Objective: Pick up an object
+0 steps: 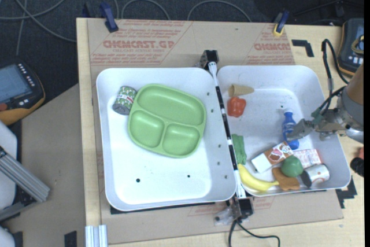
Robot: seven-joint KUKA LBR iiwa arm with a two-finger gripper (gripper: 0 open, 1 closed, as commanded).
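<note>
My gripper (306, 127) reaches in low from the right over the right bin (272, 74). Its tip lies against a small blue bottle (288, 122) near the bin's right wall. I cannot make out whether the bottle is gripped. In front of it lies a cluster: a green ball (292, 166), a red-and-white carton (276, 156), a silver roll (317, 173) and a banana (254, 180). A red piece (236, 106) and a tan wedge (241, 89) sit at the bin's back left.
The left bin (104, 142) holds a green divided plate (166, 120) and a small patterned can (124, 99) beside it. A green strip (239, 149) lies along the divider between the bins. Cables cross the floor behind the bench.
</note>
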